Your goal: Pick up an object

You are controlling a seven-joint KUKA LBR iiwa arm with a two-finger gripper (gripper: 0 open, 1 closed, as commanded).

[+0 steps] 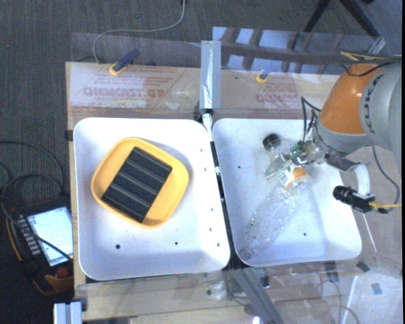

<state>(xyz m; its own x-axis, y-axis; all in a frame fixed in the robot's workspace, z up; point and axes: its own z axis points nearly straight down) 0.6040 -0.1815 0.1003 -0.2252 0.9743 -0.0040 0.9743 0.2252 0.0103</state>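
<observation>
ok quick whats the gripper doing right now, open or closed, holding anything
Gripper: cannot be told. It is down in the right bin, at the top end of the clear plastic bottle; a hold on it cannot be confirmed.

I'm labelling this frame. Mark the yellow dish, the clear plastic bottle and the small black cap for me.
yellow dish [177, 181]: camera view, bare yellow rim at its right side.
clear plastic bottle [273, 211]: camera view, middle of its see-through body.
black cap [271, 140]: camera view, its top.
</observation>
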